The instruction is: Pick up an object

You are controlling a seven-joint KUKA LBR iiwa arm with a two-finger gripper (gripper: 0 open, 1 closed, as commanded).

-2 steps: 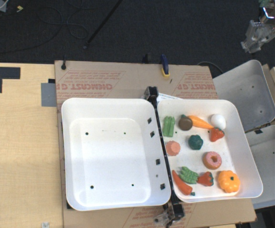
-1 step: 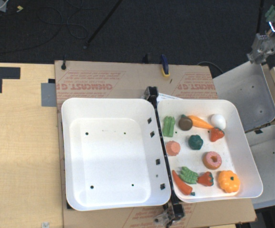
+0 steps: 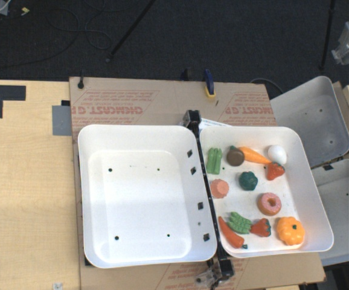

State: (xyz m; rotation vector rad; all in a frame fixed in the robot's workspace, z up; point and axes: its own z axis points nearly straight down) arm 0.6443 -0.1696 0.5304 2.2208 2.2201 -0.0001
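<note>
Clearly, the two white bins stand side by side on a sheet of brown cardboard (image 3: pixel 132 104), which lies on the light wooden surface (image 3: pixel 23 192). The left bin (image 3: pixel 93 162) shows its white floor with a few small dark dots. The right bin (image 3: pixel 304 162) holds all the small toy foods, any of which could be the object to pick up.

Along the far side of the right bin there is a green ridged vegetable (image 3: pixel 214 160) close to the left wall. Just beside it is a brown round piece (image 3: pixel 235 156), which touches an orange carrot (image 3: pixel 255 156). A white egg (image 3: pixel 276 154) lies at the carrot's right end, and a red strawberry (image 3: pixel 275 171) is just below the egg. In the middle of the bin I see a dark green broccoli (image 3: pixel 248 180), a salmon-coloured round slice (image 3: pixel 220 188) near the left wall, and a pink donut (image 3: pixel 270 203) more to the right. On the near side a long red chili (image 3: pixel 231 234) lies at a slant. A green leafy piece (image 3: pixel 240 223) rests against it, and next to that is a small red pepper (image 3: pixel 260 227). An orange pumpkin (image 3: pixel 290 231) sits in the near right corner.

A black strip with clips (image 3: pixel 198 180) runs between the two bins. A blue clamp (image 3: pixel 209 83) grips the far edge of the cardboard. A grey metal plate (image 3: pixel 316 116) lies to the right, behind the right bin.
</note>
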